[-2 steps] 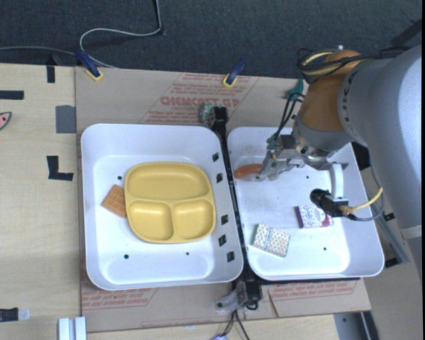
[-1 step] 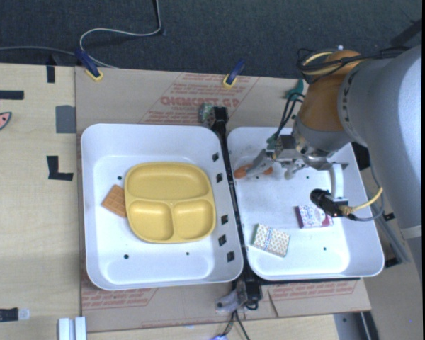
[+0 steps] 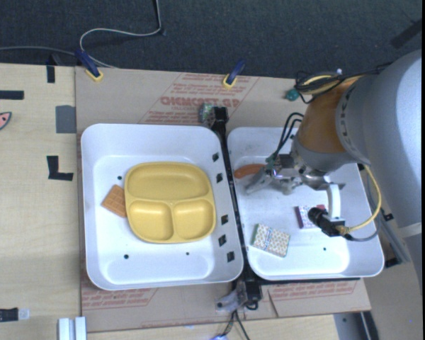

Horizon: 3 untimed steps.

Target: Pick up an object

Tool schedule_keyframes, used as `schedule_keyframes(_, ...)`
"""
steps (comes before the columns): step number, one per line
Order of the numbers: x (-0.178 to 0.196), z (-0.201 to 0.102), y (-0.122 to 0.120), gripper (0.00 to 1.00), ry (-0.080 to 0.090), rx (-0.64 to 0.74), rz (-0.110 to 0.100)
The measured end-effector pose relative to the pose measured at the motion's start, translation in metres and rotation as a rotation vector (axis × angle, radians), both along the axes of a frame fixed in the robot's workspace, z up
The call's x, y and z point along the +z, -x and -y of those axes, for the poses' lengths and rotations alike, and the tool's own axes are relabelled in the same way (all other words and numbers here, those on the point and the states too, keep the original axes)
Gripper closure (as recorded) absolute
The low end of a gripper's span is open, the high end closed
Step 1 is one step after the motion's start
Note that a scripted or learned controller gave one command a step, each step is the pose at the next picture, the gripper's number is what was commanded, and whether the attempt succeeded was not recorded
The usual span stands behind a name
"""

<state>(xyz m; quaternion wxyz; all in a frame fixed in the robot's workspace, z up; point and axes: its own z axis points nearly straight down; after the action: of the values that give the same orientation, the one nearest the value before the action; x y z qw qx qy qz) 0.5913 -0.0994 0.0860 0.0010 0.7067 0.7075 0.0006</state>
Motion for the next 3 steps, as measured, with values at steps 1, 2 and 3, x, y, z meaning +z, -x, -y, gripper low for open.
schedule_keyframes(1, 0.010, 0.001, 0.000, 1.00, 0.002, -0.001, 0.001)
schedule_keyframes(2, 0.009, 0.001, 0.000, 0.00, 0.002, -0.001, 0.001)
schedule_keyframes(3, 0.000, -0.003, -0.035, 0.00, -0.001, 0.000, -0.001)
